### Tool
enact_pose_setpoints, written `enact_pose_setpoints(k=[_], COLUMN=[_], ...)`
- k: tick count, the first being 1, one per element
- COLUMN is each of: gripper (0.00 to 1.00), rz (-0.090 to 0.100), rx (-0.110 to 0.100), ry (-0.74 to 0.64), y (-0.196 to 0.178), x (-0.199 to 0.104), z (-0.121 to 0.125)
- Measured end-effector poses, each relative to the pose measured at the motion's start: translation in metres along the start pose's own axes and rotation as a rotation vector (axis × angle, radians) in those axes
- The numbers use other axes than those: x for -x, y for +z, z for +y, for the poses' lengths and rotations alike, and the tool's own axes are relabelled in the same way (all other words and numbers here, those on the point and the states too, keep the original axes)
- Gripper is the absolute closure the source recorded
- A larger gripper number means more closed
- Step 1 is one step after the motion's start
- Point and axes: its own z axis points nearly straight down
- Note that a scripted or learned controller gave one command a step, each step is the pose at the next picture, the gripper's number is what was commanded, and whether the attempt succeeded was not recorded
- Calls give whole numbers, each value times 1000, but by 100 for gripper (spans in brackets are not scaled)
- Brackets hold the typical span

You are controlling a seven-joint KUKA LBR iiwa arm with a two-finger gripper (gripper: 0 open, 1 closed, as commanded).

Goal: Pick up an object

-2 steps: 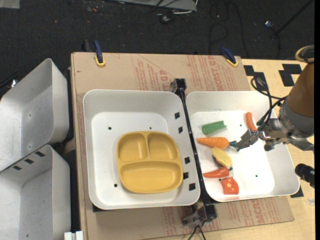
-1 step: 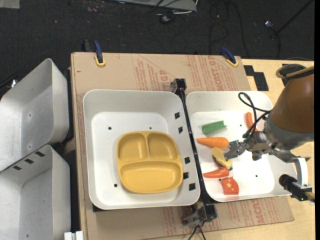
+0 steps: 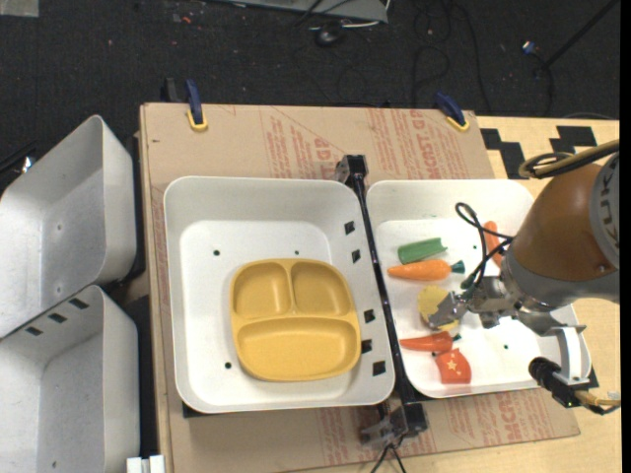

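Below, a cardboard-topped bench (image 3: 296, 131) on dark carpet bears two white bins; the gripper (image 3: 455, 308) grip is unclear.

Right bin (image 3: 513, 200) contents: green block (image 3: 421, 250), orange carrot (image 3: 425, 270), yellow piece (image 3: 433, 300) touching the gripper (image 3: 452, 310), red pepper (image 3: 428, 342) and red piece (image 3: 454, 366) just below it.

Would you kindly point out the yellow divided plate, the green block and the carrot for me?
yellow divided plate (image 3: 258, 348): camera view, bare floor of its large front compartment.
green block (image 3: 421, 250): camera view, middle of its top.
carrot (image 3: 418, 271): camera view, middle of its orange body.
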Motion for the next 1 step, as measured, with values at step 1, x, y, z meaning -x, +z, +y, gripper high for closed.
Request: enact_pose_setpoints(k=[1], gripper=[100], rz=[-1], rx=[4], ry=[0], y=[-13], x=[0], z=[1])
